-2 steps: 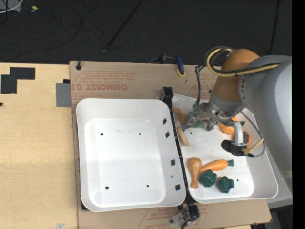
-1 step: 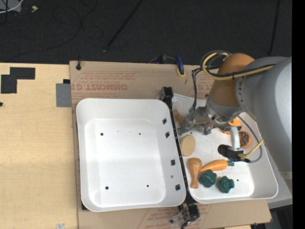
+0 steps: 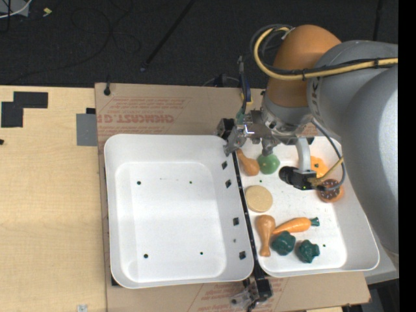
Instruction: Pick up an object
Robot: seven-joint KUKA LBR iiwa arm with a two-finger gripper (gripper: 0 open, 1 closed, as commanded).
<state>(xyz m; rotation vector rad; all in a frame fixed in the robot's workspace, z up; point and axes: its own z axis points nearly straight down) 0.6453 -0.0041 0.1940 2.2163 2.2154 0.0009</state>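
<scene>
You've got the two-finger gripper (image 3: 270, 149) parked low over the small round green toy (image 3: 268, 164) mid-right, probably lining up a grab, though its grip state is anyone's guess.

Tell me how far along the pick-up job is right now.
Done: the arm has reached into the right bin, its pincer low over the back corner. In hand: it sits just above the green ball, beside a tan piece; nothing is visibly lifted. Left: grasping and raising one item. The carrot, round disc and dark green pieces lie untouched.
</scene>
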